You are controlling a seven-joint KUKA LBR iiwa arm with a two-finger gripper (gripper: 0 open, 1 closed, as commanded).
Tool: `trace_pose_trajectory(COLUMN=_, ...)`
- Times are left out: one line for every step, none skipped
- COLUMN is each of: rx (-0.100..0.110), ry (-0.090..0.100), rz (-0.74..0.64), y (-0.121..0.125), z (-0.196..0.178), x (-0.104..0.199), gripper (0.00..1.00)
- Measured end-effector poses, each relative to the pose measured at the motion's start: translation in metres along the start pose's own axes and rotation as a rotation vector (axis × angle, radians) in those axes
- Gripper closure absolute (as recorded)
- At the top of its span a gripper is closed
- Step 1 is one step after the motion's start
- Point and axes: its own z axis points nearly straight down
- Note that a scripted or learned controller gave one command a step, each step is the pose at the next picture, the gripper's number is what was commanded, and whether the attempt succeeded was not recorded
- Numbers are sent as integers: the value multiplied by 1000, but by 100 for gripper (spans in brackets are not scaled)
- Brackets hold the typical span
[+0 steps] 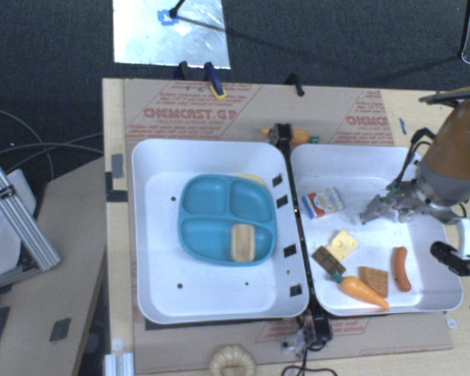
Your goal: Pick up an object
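Right bin (352, 163): gripper (374, 212) low over floor, beside carton (323, 203).

- Even, fairly bright light from overhead; white bins (219, 304) nearly washed out
- Glare on the silver sheet (171, 20) at top
- Shadows soft and short
- Overall slightly soft, grainy; arm (454, 151) at right edge blurred
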Motion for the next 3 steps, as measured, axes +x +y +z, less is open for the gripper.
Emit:
trace_pose_trajectory(rx=-3, ry=-1, rz=0, y=1, z=9, x=0, gripper=0)
trace_pose_trajectory(rx=-6, ry=-1, rz=0, y=2, z=-2, x=0, gripper=100)
trace_pose_trajectory(rx=-10, ry=-3, rz=-3, y=10, z=-64, x=-2, gripper=100)
